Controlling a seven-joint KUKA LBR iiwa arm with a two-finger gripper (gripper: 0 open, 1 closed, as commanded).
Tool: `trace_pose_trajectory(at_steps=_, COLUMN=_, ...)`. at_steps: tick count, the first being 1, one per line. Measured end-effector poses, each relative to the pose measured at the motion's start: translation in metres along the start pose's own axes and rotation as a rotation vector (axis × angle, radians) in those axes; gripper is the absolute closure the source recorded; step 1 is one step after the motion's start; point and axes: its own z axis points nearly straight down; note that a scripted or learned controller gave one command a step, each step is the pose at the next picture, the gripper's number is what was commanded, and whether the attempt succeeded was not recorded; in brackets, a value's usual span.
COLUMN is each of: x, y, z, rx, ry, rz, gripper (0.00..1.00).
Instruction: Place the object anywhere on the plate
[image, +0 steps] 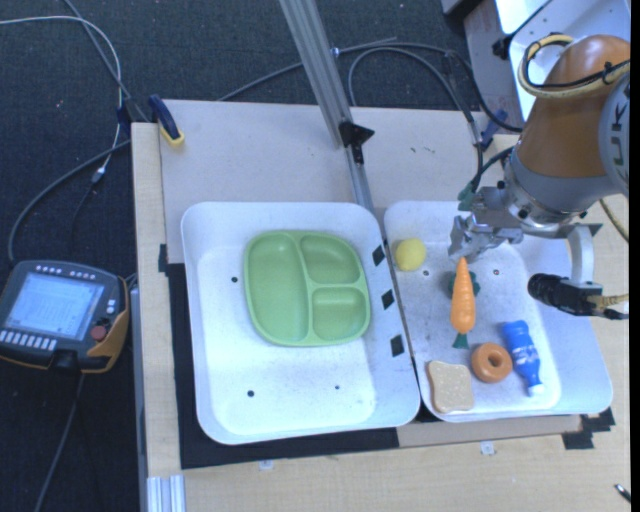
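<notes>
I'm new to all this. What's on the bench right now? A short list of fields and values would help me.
left bin: holds a green plate with three sections, nothing on it
right bin: yellow ball, carrot, doughnut, blue bottle, slice of bread
gripper: over the right bin, just above the carrot's tip
task state: no object on the plate yet

two white bins (300, 415) sit side by side, with one green plate (305, 287) in the left. the right bin holds one carrot (462, 296), one yellow ball (409, 253), one doughnut (491, 362), one bread slice (452, 386) and one blue bottle (522, 355).
</notes>
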Motion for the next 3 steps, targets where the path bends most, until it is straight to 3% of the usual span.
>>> trace_pose_trajectory(at_steps=2, x=0.107, y=-0.010, z=0.023, rx=0.002, ry=0.000, rz=0.000, gripper=1.00)
trace_pose_trajectory(at_steps=3, x=0.155, y=-0.029, z=0.034, rx=0.004, ry=0.000, rz=0.000, gripper=1.00)
